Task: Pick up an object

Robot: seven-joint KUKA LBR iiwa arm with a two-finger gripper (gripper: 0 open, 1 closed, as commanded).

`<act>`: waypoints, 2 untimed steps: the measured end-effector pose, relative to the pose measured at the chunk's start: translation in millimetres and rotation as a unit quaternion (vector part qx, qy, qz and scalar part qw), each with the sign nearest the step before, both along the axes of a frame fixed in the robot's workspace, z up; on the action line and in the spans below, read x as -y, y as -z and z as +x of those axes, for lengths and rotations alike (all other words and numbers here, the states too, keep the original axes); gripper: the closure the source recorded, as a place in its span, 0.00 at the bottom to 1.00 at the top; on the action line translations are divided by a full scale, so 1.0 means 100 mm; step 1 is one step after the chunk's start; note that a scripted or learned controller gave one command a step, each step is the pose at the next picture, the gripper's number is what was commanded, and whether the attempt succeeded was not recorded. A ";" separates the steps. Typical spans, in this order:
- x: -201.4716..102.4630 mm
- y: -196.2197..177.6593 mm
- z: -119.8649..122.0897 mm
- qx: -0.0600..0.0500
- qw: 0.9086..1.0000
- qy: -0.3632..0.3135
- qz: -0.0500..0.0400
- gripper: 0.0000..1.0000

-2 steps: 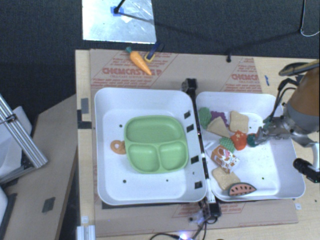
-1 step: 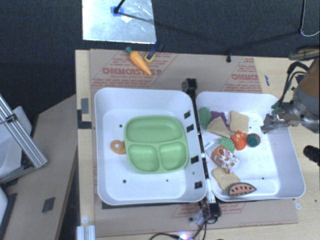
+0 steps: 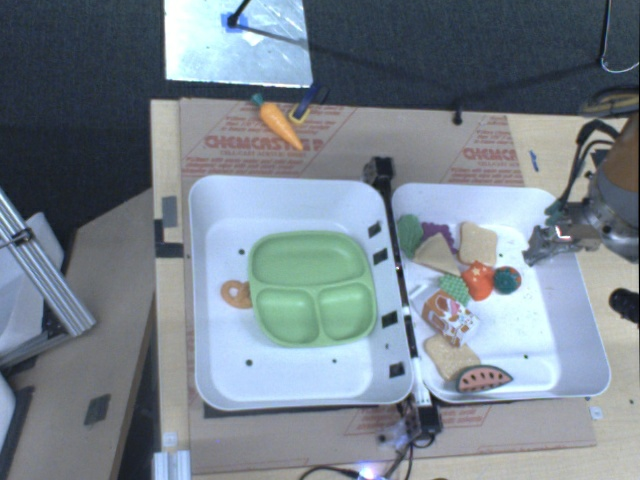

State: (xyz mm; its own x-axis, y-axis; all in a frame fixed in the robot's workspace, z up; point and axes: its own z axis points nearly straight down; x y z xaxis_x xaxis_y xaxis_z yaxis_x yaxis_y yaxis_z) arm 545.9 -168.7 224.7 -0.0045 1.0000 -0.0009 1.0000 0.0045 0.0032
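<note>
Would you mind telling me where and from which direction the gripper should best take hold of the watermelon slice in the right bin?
Probably across the watermelon slice at its narrow width, rind to straight edge, coming straight down. It lies flat near the right bin's front wall, with bare floor to its right; bread crowds its left end.

Two white bins (image 3: 215, 208); one green tray (image 3: 310, 288); one carrot (image 3: 279, 125); one pretzel (image 3: 237, 294).

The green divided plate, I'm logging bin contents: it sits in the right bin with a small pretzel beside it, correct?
Not quite. The camera view shows the green divided plate in the left bin, not the right one. The small pretzel does lie beside it.
</note>
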 end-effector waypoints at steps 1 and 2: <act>-0.47 0.10 -0.17 -0.002 1.000 -0.002 0.001 1.00; -1.06 0.09 -0.26 -0.002 1.000 -0.003 0.002 1.00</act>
